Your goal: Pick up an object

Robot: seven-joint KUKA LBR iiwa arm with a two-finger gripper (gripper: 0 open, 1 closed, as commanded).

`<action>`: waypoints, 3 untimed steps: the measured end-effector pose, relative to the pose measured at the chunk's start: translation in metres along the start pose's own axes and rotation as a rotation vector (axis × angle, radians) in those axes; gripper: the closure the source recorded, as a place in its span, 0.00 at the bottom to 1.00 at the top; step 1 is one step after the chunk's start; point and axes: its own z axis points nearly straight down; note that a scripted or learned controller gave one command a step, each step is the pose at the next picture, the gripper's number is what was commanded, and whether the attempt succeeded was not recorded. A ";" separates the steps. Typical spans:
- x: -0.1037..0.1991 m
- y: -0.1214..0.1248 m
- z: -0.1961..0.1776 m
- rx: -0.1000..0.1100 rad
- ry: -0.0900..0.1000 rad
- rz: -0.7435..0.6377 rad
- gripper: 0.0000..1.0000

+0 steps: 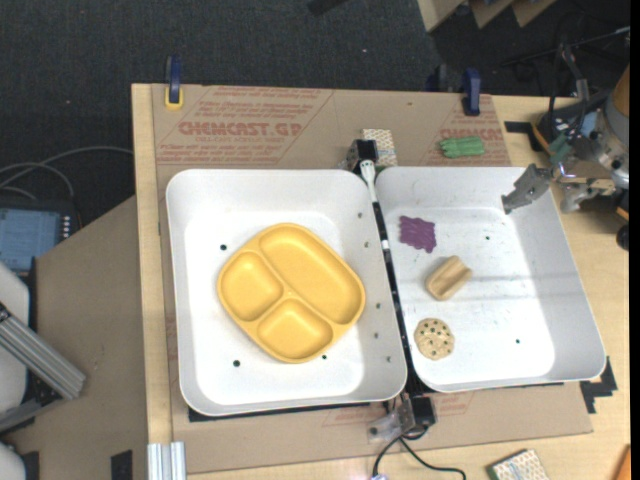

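Pincer [522, 194] hovers at right bin [560, 268] far edge; open/closed state I cannot tell. Approach bread roll [447, 277] vertically, w/ centred grip.

Green object [462, 148] on brown board [250, 118] behind bins; blue clamps [174, 80] at board's far edge.

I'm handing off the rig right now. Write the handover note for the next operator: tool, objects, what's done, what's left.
Tool: over the right bin's upper right corner, nothing visibly between its fingers.
Right bin: purple piece, tan block and cookie in its left half.
Left bin: yellow divided tray.
Green item on the board behind the bins.
Done: nothing picked yet.
Left: grasp and lift one object.
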 end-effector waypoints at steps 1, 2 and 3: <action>0.047 -0.044 0.103 0.015 0.006 -0.001 0.00; 0.060 0.007 0.185 0.000 0.000 -0.003 0.00; 0.076 0.000 0.181 0.005 0.002 -0.002 0.00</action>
